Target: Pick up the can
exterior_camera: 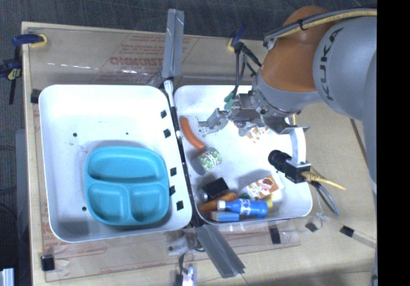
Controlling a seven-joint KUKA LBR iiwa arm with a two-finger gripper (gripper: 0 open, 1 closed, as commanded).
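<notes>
The can (209,159) is small, with a green and white label, and lies on its side in the right bin (192,95) near the left wall. My gripper (229,124) hangs above the middle of this bin, up and to the right of the can and apart from it. Its fingers (211,123) are spread open with nothing between them. The grey arm with its orange band (291,63) comes in from the upper right.
An orange sausage (192,134) lies just above the can. Below it are a black box (214,186), a carrot (214,202), a blue bottle (248,208) and a small carton (264,186). The left bin (64,111) holds a blue divided tray (128,183).
</notes>
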